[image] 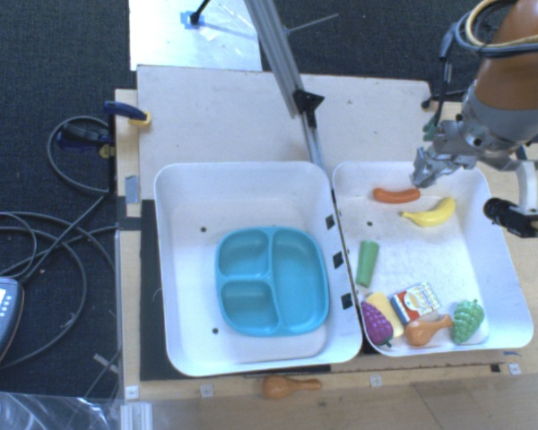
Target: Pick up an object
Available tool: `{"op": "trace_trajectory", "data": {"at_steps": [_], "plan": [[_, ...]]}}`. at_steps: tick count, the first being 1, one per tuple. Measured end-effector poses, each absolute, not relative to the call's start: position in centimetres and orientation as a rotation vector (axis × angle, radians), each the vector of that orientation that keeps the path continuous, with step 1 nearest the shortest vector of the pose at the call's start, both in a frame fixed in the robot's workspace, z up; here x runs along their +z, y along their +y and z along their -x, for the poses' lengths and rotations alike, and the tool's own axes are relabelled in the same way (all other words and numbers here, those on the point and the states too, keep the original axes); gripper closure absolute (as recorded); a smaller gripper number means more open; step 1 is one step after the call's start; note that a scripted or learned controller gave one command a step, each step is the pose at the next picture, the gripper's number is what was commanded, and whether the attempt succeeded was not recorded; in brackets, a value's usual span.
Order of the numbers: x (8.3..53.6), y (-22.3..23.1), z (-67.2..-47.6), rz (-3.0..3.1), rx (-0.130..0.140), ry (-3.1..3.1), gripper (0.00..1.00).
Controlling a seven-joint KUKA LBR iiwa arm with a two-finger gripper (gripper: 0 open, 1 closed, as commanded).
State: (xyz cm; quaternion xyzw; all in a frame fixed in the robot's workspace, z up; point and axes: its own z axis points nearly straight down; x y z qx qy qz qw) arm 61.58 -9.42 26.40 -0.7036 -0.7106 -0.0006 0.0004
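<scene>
Worktop [206, 106] carries two shallow white bins side by side. Left bin [175, 267] holds a teal divided plate [273, 280]. Right bin [498, 285] holds the toy food.

Arm [511, 61] reaches in from the right; the claw [428, 176] hangs over the right bin's far end, just above and beside the toy hot dog [395, 194]. Cannot tell from this angle how the claw is set; nothing visible in it.

Likely target: the hot dog, lying flat near the far wall, with the toy banana [430, 212] just beside it. Judged light, rigid, smooth plastic, so it may slip or roll; best taken across its narrow middle.

Remaining items: green cylinder [368, 262] near the divider; purple grapes [377, 322], small printed box [416, 302], drumstick [427, 330] and green grapes [467, 320] clustered at the near end.
</scene>
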Motion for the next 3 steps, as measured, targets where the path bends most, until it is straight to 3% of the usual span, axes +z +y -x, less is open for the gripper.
{"op": "trace_trajectory", "data": {"at_steps": [1, 2, 3], "plan": [[25.6, -4.0, -62.7, 2.209, -0.004, -2.234, 1.0], [23.8, 1.3, -61.9, 2.208, -0.002, -2.232, 1.0], [24.2, 6.3, -62.3, 2.209, -0.006, -2.234, 1.0]]}}
